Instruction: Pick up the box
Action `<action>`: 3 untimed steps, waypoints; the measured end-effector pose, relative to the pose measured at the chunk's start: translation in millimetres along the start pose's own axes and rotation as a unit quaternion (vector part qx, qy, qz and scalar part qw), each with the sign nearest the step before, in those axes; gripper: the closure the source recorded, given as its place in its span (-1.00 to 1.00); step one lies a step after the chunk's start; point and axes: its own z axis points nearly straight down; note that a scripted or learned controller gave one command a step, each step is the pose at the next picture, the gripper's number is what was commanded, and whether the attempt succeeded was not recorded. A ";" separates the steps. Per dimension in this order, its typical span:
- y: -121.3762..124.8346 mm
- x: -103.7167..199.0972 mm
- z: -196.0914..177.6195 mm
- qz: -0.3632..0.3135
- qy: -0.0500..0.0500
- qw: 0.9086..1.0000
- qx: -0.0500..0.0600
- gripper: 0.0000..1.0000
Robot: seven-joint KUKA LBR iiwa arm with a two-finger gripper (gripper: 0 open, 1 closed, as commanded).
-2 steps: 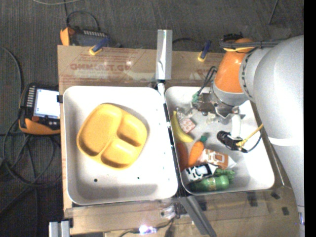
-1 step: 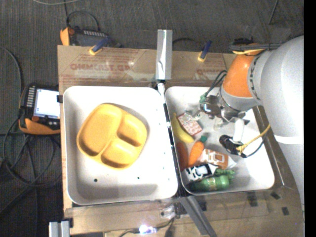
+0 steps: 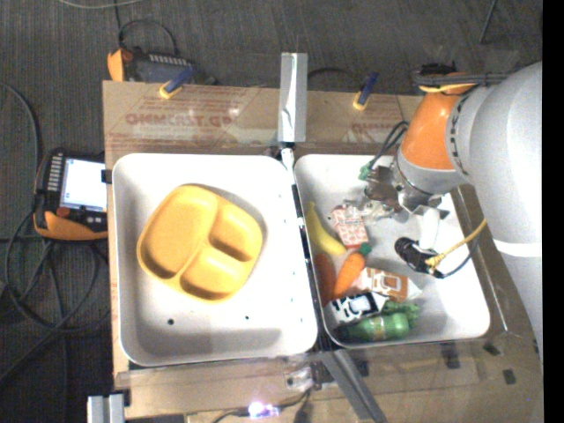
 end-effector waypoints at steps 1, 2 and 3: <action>-0.4 -0.3 0.7 0.000 0.000 1.000 0.001 -1.00; 4.1 -8.0 11.4 0.069 0.001 0.998 0.004 -1.00; 5.9 -8.6 0.0 0.069 0.000 0.998 0.000 1.00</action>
